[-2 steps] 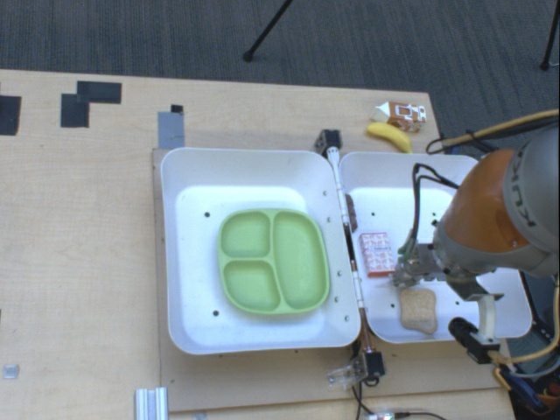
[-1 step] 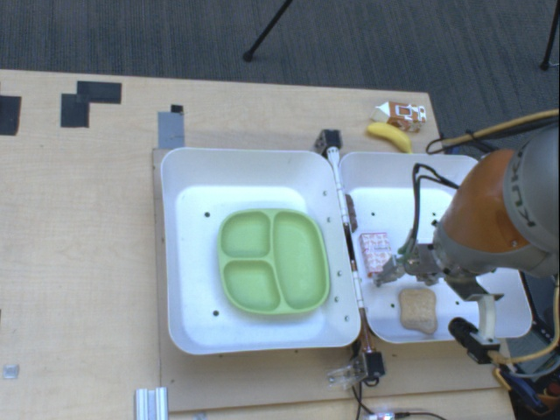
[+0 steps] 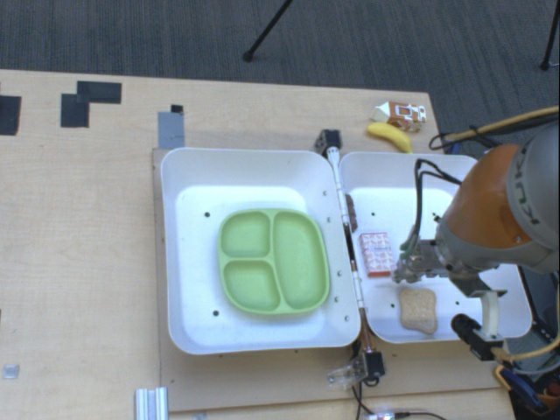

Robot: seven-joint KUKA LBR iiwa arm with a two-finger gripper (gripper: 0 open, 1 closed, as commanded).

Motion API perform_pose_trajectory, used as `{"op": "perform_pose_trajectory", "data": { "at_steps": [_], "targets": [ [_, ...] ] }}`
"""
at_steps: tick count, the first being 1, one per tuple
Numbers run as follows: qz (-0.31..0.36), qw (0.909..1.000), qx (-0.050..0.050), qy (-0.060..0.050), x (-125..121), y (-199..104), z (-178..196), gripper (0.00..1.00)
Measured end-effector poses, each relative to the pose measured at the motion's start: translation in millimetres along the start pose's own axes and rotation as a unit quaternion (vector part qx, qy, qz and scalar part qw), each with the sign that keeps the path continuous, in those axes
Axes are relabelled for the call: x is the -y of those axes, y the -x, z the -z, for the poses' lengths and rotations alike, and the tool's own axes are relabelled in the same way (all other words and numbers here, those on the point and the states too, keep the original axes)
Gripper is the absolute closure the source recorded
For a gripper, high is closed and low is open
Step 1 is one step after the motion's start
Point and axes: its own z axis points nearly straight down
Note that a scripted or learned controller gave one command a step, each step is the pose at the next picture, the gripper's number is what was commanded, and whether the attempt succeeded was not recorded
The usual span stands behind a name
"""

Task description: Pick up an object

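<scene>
- The right bin [image 3: 385, 191] serves as the landmark; it sits on the pale wooden desk [image 3: 79, 261], touching the left bin [image 3: 188, 182] along a shared middle edge.
- Inside the right bin, near its left wall, lies a small flat packet with a red and white pattern [image 3: 376, 253].
- Toward the near wall of the right bin lies a tan, bread-like piece [image 3: 418, 310], just to the near right of the packet and apart from it.
- The grey arm with its orange band [image 3: 490, 208] reaches over the right bin from the right side.
- The pincer [image 3: 411, 268] hangs over the floor of the right bin, between the packet and the tan piece, just above the tan piece's far end; whether its tips are spread or pressed together cannot be told.
- To the left of the right bin, the left bin holds a green three-compartment plate [image 3: 273, 261].
- Beyond the far wall of the right bin, on the desk, lie a banana [image 3: 388, 136] and a small carton [image 3: 402, 112], close together.
</scene>
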Motion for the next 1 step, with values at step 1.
{"op": "perform_pose_trajectory", "data": {
  "at_steps": [1],
  "targets": [
    [0.0,1.0,0.0,0.0,0.1,-0.1,-0.1,0.0]
  ]
}}
